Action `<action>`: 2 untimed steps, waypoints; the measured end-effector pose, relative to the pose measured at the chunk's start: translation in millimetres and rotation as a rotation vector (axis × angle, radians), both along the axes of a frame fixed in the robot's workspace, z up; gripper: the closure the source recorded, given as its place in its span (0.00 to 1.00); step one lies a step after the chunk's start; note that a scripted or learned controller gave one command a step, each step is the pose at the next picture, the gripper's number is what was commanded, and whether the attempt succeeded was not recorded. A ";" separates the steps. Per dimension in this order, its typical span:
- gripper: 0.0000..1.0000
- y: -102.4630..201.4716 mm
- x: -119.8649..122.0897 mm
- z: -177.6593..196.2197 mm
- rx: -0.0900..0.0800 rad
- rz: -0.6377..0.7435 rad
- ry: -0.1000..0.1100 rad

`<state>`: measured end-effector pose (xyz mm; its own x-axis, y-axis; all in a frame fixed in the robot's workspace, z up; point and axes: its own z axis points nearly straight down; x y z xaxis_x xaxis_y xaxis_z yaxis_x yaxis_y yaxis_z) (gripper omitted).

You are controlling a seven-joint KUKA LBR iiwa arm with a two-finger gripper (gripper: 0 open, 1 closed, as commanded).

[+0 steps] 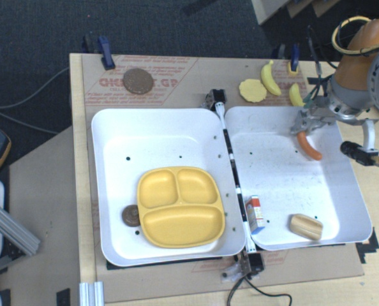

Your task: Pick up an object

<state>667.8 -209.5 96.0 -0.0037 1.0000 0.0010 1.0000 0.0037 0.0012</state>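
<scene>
One candidate sits right under the gripper (306,125): the toy hot dog (309,146) in the right bin (342,190), near its far wall. We can't tell the hand's state (too blurred). Risk as we judge it: the sausage rolls off a fingertip or wedges against the rim. Plenty of open floor toward the bread roll (305,226) and small carton (254,213).

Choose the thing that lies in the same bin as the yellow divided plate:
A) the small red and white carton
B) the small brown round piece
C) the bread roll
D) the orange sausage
B: the small brown round piece lies in the left bin, touching the left edge of the yellow divided plate.
</scene>
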 end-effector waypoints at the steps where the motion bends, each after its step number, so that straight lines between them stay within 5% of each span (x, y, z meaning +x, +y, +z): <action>1: 1.00 116.6 -0.9 -11.7 0.004 0.006 0.004; 2: 1.00 173.2 -41.9 96.0 0.002 0.003 -0.006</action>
